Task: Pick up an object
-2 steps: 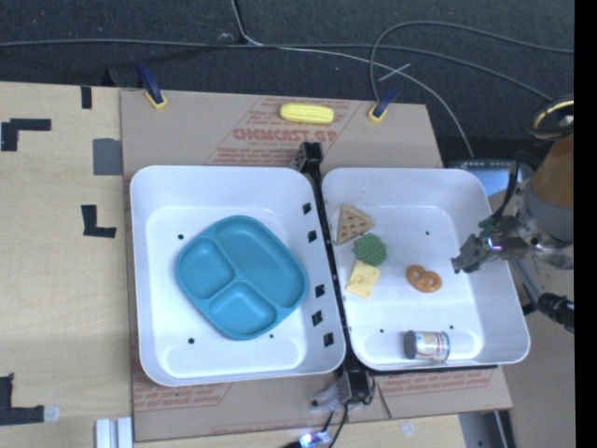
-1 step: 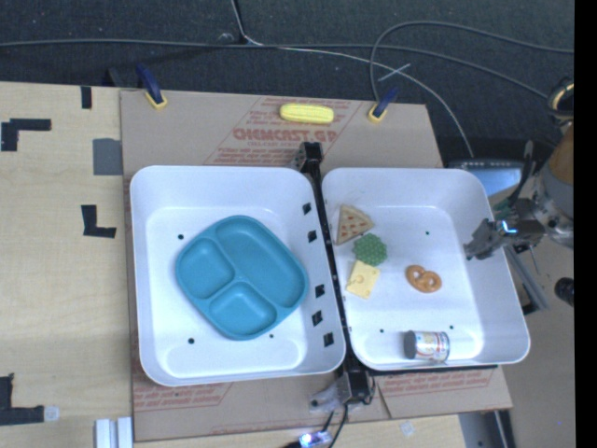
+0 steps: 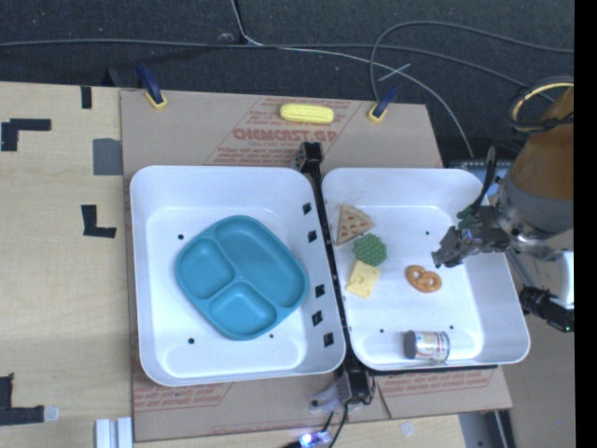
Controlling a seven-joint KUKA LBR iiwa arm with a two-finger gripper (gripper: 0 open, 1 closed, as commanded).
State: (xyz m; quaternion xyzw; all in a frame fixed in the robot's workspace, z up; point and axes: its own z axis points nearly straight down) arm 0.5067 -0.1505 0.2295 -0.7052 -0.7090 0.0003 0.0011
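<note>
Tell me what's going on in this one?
A KUKA arm reaches in over the right bin, its tool hovering just beside a toy pretzel. Nothing is lifted yet: a waffle slice, green broccoli-like piece, cheese wedge and small can lie in that bin. The left bin holds a blue divided tray.

Pretzel (image 3: pixel 423 279): brown, flat, mid right bin | can (image 3: pixel 427 345): on its side, at the bin's near edge.
</note>
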